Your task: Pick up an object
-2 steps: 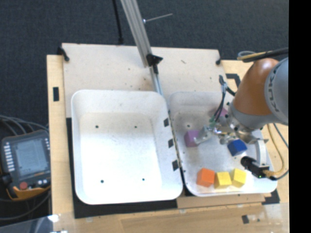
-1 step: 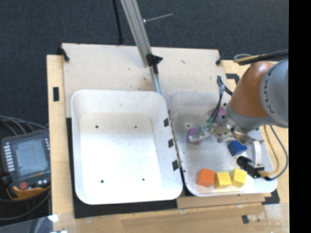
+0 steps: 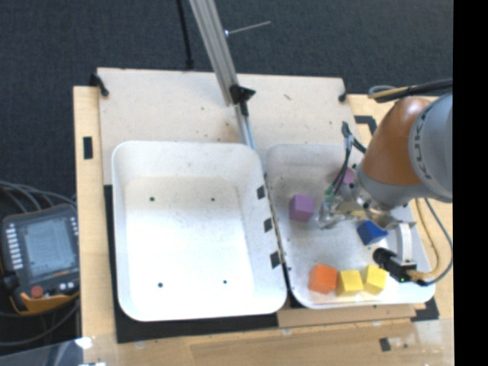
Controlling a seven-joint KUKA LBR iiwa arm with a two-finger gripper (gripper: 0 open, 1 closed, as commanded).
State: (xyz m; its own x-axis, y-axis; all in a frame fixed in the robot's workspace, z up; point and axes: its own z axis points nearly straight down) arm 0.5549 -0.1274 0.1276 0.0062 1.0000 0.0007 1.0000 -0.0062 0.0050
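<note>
Two white bins are seen on a bench. The gripper is lowered into the right bin, just beside a purple block. Nothing appears lifted yet; finger state cannot be told.

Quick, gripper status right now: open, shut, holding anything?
Gripper: cannot be told from this view; it sits low in the right bin, beside the purple cube.
</note>
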